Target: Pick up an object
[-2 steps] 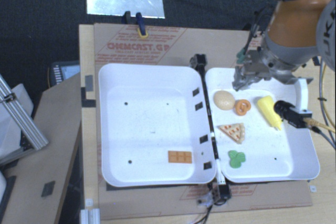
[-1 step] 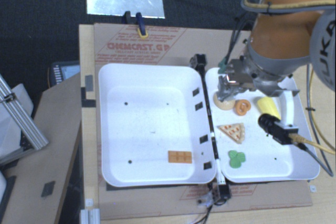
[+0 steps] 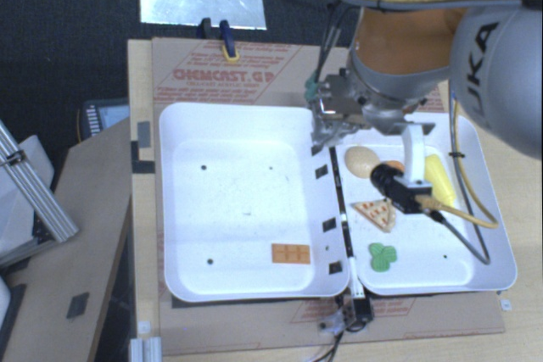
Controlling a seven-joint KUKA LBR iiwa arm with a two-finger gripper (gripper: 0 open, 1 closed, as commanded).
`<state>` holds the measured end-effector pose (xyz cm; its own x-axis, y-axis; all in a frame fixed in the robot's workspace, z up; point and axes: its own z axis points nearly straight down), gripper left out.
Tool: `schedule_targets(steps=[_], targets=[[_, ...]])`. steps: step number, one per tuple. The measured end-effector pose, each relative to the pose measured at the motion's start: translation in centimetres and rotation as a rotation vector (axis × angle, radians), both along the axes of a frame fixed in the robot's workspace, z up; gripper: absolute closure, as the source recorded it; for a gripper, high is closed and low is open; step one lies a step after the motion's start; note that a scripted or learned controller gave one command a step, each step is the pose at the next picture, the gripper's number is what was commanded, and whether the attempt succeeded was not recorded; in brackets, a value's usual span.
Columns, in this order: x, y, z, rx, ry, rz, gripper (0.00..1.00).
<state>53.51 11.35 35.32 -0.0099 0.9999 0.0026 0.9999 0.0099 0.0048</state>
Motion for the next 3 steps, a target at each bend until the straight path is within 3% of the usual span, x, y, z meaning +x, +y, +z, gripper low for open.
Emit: schedule_targets(steps=[1,2,3], targets=[[-3.9,-0.1,8.1,0.001,-0.006,-0.004,1.0],[-4.9,5.4,11.2,0.001,0.0,-0.001,1.0],[-4.8,5.1,12.2,-0.001,0.0,0.0,1.0]])
